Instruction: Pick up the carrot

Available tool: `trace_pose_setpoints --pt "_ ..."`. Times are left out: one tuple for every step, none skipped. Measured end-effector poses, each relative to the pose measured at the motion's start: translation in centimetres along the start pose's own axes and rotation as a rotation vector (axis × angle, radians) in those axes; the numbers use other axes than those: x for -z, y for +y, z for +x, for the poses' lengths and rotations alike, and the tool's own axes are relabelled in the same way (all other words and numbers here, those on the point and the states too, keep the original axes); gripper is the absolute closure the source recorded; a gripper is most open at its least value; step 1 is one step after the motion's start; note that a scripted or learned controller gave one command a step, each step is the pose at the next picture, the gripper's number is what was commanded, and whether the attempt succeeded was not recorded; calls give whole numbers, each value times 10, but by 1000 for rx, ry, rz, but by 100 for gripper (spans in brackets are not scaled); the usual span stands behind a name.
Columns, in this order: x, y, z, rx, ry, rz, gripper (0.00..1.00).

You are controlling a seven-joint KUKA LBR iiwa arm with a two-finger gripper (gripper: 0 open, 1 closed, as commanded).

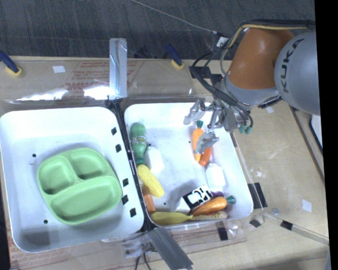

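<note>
A small orange carrot (197, 137) with a green top lies in the right bin (167, 111), near its right wall. My gripper (205, 125) hovers right over the carrot's green end. Its silver fingers (192, 114) stand apart on either side of that end, so the gripper is open. Whether they touch the carrot I cannot tell. A second orange piece (205, 155) lies just below the carrot. A larger orange carrot-like vegetable (210, 205) with a green tip rests at the bin's front edge.
The right bin also holds a green vegetable (137, 136), a corn cob (150, 180), a white bottle (215, 175), a black-and-white item (195, 197) and a yellow banana (169, 217). The left bin (17, 169) holds a green divided plate (79, 184).
</note>
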State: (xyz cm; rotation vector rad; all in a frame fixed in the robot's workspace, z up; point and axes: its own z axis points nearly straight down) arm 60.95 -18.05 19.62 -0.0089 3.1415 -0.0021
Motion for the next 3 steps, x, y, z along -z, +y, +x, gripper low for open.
trace_pose_setpoints --pt "-107 -20 -19 -24 3 -2 0" --pt "-92 -17 -22 -14 -6 0 100" --pt "-51 17 -35 -327 -5 -1 100"
